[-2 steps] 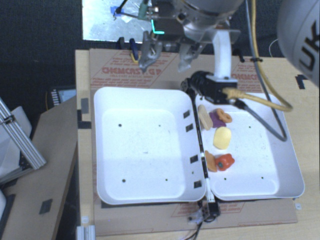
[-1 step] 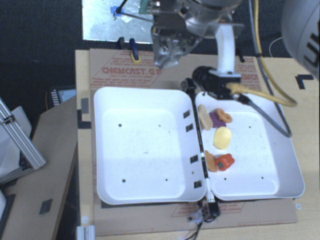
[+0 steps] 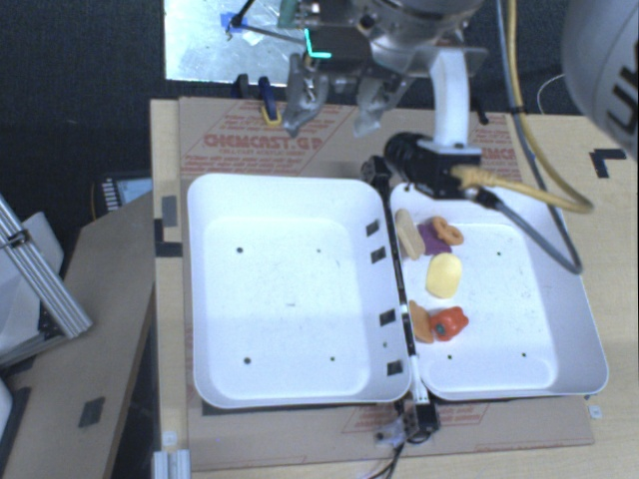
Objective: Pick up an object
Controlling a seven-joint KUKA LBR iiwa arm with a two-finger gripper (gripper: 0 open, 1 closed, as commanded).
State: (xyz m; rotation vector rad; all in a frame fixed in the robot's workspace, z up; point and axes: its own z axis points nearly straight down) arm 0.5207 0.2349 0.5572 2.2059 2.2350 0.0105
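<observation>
Objects for picking lie together in the right bin (image 3: 559, 357), close to the divider shared with the left bin (image 3: 215, 297), and none is held. Going left to right: the left bin carries nothing to note. Along the right bin's left edge sit a tan elongated piece (image 3: 407, 234), a purple item (image 3: 432, 238) with a small orange ring (image 3: 448, 234) touching it, a yellow rounded object (image 3: 444, 275) just below these, and nearest the camera a red-orange object (image 3: 448, 322) touching a smaller orange piece (image 3: 420, 323). The tool (image 3: 334, 103) hangs high over the tabletop (image 3: 250, 133) behind the bins, well apart from every object; its two fingers stand visibly spread with nothing between them. Judged from this, the pick is at the approach step, with no descent toward a target yet made. The next move calls for carrying the tool forward and to the right over the right bin, choosing one item, and lowering with the fingers astride it. The yellow object looks the most separate; the others touch neighbours, and all sit near the bin wall, which may crowd one finger.
</observation>
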